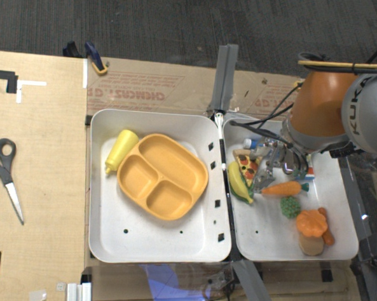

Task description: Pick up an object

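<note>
Lying in the right bin [335,248], the toy foods crowd its near-left and middle parts: a curved yellow banana [239,183] with a green tip rests along the left wall, a flat pizza slice [244,163] with dark dots lies just above it, and a smooth orange carrot [280,189] points left beside them. Near the carrot sits a knobbly green broccoli piece [291,207], then a lumpy orange shape [312,223] touching a tan rounded block [311,244]. The claw [271,166], dark metal among cables, hangs low over the pizza slice and carrot; whether it is spread or pressed together I cannot tell, and nothing is plainly seen between its tips. Above it the arm [331,104] shows a glossy orange band and grey casing. The left bin [151,240] holds a matte yellow-orange three-compartment plate [163,175] and a yellow bottle [120,149] touching its rim. Scissors [7,174] with grey handles lie on the wooden tabletop [30,232].
</note>
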`<state>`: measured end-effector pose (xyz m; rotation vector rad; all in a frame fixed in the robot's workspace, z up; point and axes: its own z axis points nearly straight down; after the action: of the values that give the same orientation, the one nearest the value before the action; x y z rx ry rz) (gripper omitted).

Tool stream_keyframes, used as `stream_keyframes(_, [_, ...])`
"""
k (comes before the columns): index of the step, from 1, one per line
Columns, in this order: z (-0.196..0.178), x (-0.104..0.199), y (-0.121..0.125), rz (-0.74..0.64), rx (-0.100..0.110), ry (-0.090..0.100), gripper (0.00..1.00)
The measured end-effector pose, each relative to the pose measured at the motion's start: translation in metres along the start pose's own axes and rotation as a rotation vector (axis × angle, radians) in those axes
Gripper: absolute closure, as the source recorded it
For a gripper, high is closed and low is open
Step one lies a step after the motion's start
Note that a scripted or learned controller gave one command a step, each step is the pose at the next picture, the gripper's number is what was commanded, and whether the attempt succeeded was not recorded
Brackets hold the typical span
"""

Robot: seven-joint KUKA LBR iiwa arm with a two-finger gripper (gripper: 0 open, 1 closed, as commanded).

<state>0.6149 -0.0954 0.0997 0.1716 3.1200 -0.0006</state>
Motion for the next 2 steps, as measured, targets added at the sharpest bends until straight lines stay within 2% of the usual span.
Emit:
stream_keyframes(1, [0.000, 0.001, -0.004, -0.022, -0.002, -0.002, 0.00])
stream_keyframes(2, [-0.001, 0.066, -0.019, -0.059, 0.001, -0.001, 0.00])
